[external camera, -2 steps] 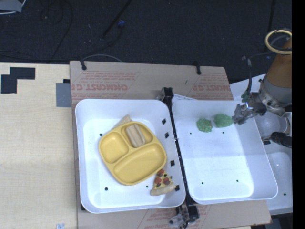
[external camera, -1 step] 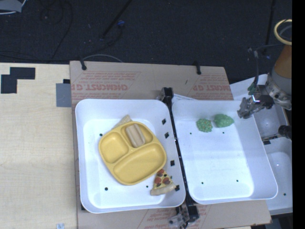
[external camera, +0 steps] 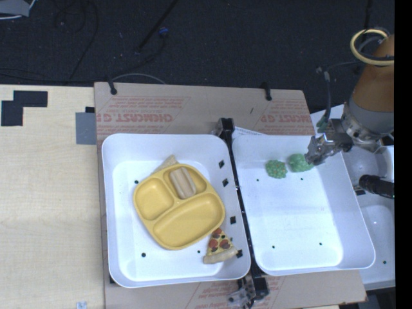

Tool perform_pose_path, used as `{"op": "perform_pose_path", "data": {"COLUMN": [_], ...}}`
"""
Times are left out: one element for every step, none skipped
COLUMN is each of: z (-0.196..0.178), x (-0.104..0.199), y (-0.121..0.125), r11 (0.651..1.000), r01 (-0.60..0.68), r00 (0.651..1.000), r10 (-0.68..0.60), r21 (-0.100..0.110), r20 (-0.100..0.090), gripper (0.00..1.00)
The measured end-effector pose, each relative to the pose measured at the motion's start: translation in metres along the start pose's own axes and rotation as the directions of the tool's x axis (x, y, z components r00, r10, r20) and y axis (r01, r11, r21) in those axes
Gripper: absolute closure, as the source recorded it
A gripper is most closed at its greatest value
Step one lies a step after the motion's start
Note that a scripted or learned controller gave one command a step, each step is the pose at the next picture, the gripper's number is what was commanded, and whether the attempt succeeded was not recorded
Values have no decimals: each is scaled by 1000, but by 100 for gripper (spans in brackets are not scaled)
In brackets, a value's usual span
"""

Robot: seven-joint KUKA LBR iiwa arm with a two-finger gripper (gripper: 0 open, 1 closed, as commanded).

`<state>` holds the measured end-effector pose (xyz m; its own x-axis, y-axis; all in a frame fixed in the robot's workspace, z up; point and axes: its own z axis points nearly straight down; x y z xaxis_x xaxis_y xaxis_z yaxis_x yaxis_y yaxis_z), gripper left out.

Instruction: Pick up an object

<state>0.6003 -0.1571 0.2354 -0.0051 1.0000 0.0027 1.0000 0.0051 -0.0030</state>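
Two shallow white bins sit side by side on a cardboard sheet [external camera: 193, 105] laid over a pale wooden bench [external camera: 45, 192], seen from above at a slant.

Nearest the viewer, at the front of the left bin [external camera: 122, 262], a toy pizza slice [external camera: 219, 245] lies by the bin's right wall, just beside the front edge of a yellow tray [external camera: 177, 221]. The tray has three compartments and lies flat in the middle of the bin. Its rear right compartment holds a tan, bun-like piece [external camera: 183, 182]. A pale wedge [external camera: 169, 163] pokes out from behind the tray's far rim.

The right bin [external camera: 302, 237] is bare across its front and middle. Toward its back lie two green lumps, well apart from the tray: one lump [external camera: 276, 168] sits alone, and the other lump [external camera: 299, 163] lies just to its right, near the bin's far right corner.

The gripper [external camera: 317, 152] reaches in from the right, low over that corner, its tip touching or nearly touching the right-hand lump. Whether its jaws are spread or closed cannot be told here. Behind it rises the grey arm with an orange band [external camera: 374, 85].

Beyond the bench, cables trail over a dark floor [external camera: 212, 31].
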Motion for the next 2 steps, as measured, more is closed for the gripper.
{"op": "perform_pose_path", "data": {"z": [12,15], "x": [54,96], "y": [-5,-10], "r11": [1000,1000], "r01": [-1,-1], "r00": [1000,1000], "r10": [1,1], "r21": [2,2], "r20": [0,0], "gripper": [100,100]}}
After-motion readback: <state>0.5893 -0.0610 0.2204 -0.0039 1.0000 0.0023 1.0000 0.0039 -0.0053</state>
